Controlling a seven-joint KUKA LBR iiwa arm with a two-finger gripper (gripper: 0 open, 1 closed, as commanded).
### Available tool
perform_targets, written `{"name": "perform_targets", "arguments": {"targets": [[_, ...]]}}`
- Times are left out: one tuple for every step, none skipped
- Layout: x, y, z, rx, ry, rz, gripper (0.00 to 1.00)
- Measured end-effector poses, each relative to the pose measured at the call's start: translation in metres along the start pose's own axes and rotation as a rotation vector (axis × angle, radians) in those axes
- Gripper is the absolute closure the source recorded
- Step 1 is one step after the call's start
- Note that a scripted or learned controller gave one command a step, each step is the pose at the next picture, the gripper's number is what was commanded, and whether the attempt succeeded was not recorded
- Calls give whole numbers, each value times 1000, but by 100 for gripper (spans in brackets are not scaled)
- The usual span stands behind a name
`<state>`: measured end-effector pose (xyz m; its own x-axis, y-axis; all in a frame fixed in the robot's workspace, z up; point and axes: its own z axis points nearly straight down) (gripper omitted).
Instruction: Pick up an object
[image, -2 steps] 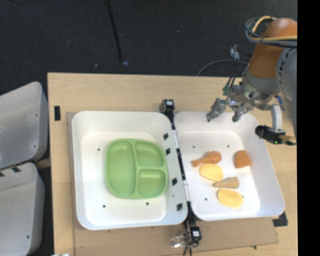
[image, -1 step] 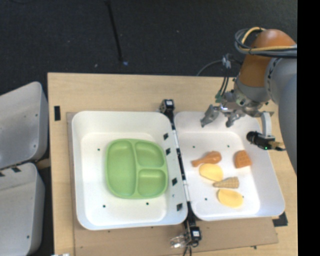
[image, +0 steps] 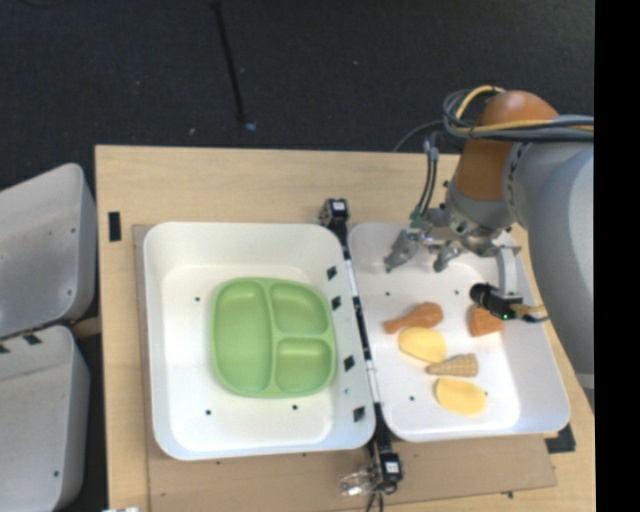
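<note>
1. Gripper (image: 417, 258): hangs over the far end of the right bin (image: 530, 405), on the grey arm (image: 560, 200) with its orange band. The two fingers (image: 394, 260) stand spread apart with nothing between them.
2. Orange-brown piece (image: 415, 318): the thing closest to the gripper, lying just beyond the fingertips toward the view's lower edge and apart from them.
3. Upper yellow piece (image: 422, 345): next past the orange-brown piece from the gripper, just beside it.
4. Ridged cone (image: 453, 366): farther from the gripper again, lying on its side with its tip pointing toward the upper yellow piece.
5. Lower yellow piece (image: 460, 397): the farthest from the gripper of the right bin's things, just beyond the cone.
6. Small orange piece (image: 486, 322): off to the gripper's arm side, apart from the other pieces.
7. Green divided plate (image: 272, 336): lies flat in the left bin (image: 160, 400), well apart from the gripper, across the wall between the bins.
</note>
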<state>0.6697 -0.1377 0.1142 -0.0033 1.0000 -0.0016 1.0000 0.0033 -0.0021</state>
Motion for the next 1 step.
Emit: {"name": "perform_targets", "arguments": {"targets": [[-1, 0, 13, -2, -1, 0, 0]]}}
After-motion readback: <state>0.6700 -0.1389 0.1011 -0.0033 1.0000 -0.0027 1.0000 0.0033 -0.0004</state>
